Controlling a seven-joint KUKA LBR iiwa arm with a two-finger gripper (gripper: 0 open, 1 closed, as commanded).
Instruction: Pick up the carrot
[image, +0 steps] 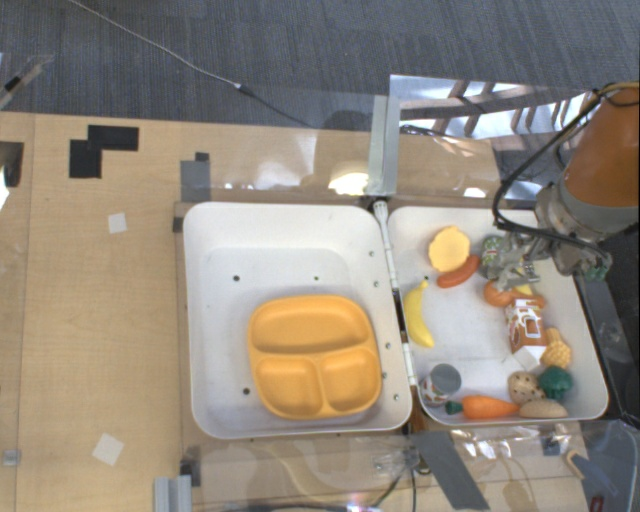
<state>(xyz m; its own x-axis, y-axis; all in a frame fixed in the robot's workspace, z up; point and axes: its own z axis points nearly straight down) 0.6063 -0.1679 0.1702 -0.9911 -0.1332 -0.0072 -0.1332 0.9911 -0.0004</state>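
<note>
The end effector hangs low over the upper part of the right bin, reaching in from the right beneath the arm's orange band; I cannot tell from this slant whether it is apart or together, and nothing is plainly seen clamped in it. The carrot lies on its side along the near wall of the right bin, well apart from the end effector, its green tip pointing toward a small grey cup just beside it. In the same bin, a banana lies along the left wall and a red sausage sits close beside the end effector. The left bin on the counter holds a yellow divided plate.
</note>
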